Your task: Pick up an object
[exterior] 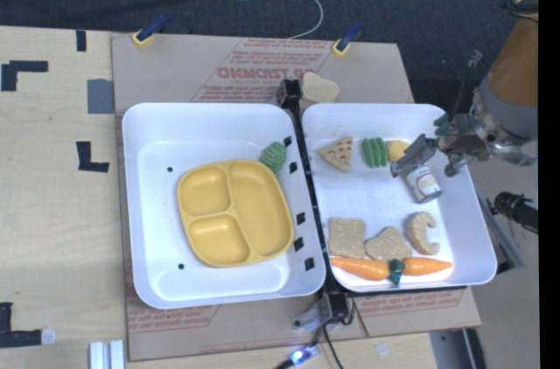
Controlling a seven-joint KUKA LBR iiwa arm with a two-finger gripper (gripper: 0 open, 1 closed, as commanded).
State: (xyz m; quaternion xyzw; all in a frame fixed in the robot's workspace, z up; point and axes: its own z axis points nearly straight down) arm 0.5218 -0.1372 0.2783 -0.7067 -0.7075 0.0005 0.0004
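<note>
I have the gripper (435, 156) spread open over the right bin (477, 192), one finger just above the small bottle (425, 184) lying there, nothing between its fingers, so I judge the pick not yet made: descent, closing and lift remain.

Both bins, left (149, 184) & right (472, 210), look smooth white plastic, slightly glossy. Yellow tray (234, 212) in left bin: smooth plastic w/ soft shine. Board (254, 70) under bins looks matt cardboard. Bench (52, 184) at frame left: pale matt wood. Carrot (359, 268) at lower right: glossy plastic.
</note>
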